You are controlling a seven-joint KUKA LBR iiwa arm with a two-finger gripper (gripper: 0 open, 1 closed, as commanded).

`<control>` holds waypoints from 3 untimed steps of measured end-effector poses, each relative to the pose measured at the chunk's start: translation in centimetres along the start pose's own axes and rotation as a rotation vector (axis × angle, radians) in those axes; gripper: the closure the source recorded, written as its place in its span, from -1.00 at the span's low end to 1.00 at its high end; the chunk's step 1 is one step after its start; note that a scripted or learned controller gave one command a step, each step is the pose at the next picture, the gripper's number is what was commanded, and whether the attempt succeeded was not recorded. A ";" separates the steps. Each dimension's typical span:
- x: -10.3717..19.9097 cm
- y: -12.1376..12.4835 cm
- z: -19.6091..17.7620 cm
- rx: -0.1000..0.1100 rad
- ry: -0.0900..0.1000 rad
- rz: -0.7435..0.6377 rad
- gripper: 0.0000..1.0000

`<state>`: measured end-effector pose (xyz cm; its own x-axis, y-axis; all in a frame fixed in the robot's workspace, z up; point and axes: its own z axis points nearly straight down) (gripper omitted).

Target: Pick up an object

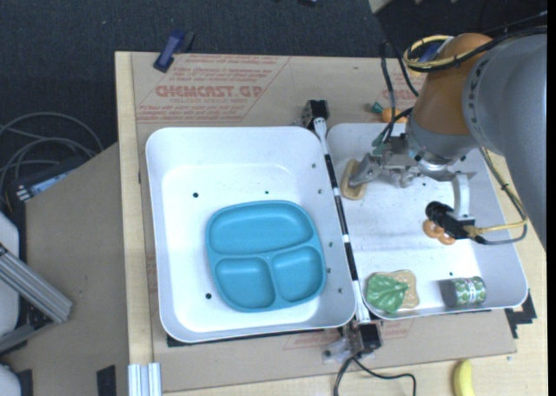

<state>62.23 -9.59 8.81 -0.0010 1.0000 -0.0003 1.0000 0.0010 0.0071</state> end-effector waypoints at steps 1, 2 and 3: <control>0.1 0.2 -1.3 -0.007 0.001 0.001 1.00; 2.8 -4.8 -9.8 0.005 0.001 0.000 1.00; 6.8 -8.1 -13.8 0.008 0.002 0.000 1.00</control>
